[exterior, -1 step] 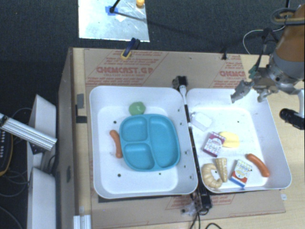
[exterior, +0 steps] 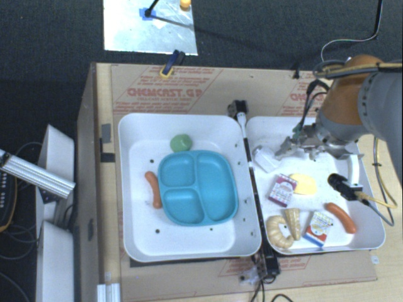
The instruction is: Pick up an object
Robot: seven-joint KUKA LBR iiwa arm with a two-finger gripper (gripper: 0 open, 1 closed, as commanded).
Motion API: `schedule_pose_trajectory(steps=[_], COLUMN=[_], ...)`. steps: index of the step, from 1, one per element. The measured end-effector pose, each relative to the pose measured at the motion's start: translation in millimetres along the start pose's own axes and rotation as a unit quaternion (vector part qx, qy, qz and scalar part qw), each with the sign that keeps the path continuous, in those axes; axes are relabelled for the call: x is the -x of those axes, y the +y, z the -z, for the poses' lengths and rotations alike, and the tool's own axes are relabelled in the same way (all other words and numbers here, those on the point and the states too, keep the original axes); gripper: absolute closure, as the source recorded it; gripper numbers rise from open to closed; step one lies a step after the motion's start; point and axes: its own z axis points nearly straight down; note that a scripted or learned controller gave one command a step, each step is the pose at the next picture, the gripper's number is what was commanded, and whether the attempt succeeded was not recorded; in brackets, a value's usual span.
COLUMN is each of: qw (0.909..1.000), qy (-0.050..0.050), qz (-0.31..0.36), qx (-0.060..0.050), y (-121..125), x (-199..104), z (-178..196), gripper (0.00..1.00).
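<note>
A cardboard-topped bench carries two white bins. The left bin holds a blue divided tray. The grey arm hangs over the right bin (small food items lie there); whether its jaws are spread or pressed together, I cannot tell.

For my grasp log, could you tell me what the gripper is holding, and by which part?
Cannot be told: the gripper hangs over the right bin, nothing visibly in it.
</note>
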Motion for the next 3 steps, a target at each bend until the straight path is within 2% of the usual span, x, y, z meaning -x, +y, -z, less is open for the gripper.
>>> schedule_pose_trajectory(steps=[1,2,3], qw=[1.0,1.0,0.9999], qy=[0.002,0.003,0.003], qz=[0.002,0.001,0.001], qx=[-0.008,-0.009,-0.01], y=[51.0,-2.4,-37.4], x=[20.3,-19.4,-21.3], z=[-18.8,-17.9,-17.6], gripper=[0.0,0.0,0.0])
